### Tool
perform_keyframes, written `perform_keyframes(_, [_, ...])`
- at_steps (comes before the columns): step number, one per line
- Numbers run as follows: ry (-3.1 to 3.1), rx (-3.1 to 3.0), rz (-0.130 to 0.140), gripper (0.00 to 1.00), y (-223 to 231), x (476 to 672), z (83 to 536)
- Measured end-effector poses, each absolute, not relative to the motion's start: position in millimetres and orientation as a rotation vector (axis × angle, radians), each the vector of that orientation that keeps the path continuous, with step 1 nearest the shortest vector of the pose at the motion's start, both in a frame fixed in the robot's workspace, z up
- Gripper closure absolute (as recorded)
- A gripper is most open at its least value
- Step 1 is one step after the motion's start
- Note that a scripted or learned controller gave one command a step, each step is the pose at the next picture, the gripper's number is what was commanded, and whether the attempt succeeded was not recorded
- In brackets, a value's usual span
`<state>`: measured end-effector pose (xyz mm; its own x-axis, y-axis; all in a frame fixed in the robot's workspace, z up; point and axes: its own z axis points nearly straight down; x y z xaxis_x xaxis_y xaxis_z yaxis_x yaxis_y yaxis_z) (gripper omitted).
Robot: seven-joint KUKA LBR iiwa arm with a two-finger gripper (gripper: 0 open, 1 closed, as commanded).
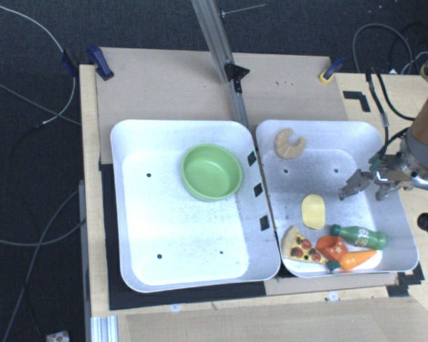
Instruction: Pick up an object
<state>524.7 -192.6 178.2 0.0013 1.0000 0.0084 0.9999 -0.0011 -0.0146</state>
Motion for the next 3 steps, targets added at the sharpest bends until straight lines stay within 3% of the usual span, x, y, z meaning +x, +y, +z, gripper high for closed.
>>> perform_keyframes(1, [-2.209, -2.210, 0.007, 0.00, -187.6, 520.0, 133.3])
perform_keyframes(2, [-2.215, -2.217, -0.003, 1.00, -188.1, 522.6, 149.2])
perform_keyframes(3, [-2.228, -2.223, -0.008, 1.00, -182.3, 528.1, 213.5])
